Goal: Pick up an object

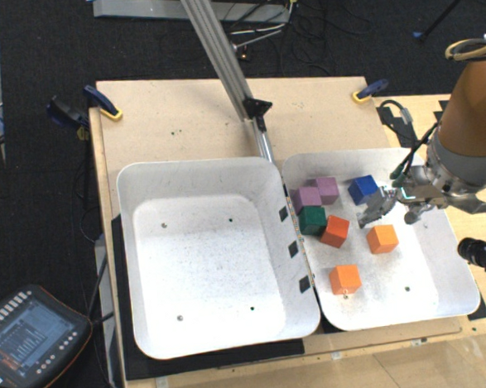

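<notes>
Claw [391, 206] spread open, nothing between its fingers, hanging over right bin [449, 299] between blue cube [362, 188] and orange cube [382, 238]. Risk: descending between the two, fingers may nudge either aside and close on air.

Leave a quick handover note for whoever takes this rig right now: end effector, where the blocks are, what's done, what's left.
End effector: over the right bin, fingers apart, nothing between them.
Blocks, all in the right bin: blue block just left of the end effector, orange block just below it, another orange block nearer the front, red-orange block, green block, purple blocks near the divider.
Done: nothing picked yet.
Left: close on one block and lift it.
</notes>
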`<state>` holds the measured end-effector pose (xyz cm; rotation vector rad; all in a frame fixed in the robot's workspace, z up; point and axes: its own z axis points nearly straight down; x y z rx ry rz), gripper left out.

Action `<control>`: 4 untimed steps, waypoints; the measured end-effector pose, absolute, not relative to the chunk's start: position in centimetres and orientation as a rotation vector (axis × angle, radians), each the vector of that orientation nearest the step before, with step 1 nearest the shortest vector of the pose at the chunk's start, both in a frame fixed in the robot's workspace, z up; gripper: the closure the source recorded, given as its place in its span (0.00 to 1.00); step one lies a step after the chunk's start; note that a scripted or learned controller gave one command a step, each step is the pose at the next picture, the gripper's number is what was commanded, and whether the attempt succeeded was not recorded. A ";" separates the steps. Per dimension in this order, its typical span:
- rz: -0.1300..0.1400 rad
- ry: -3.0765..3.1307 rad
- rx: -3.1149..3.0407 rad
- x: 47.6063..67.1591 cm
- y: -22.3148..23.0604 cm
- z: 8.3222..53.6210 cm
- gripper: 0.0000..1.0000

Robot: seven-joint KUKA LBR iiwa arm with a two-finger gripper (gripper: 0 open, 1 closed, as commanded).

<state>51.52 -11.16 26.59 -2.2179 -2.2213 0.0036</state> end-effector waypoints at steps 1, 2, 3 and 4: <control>0.000 -2.222 -2.222 51.6 -11.2 26.8 0.00; 0.006 -2.216 -2.219 51.2 -11.4 20.4 0.00; 0.006 -2.215 -2.220 50.1 -11.6 15.1 0.00; 0.001 -2.220 -2.220 50.1 -11.5 9.8 0.00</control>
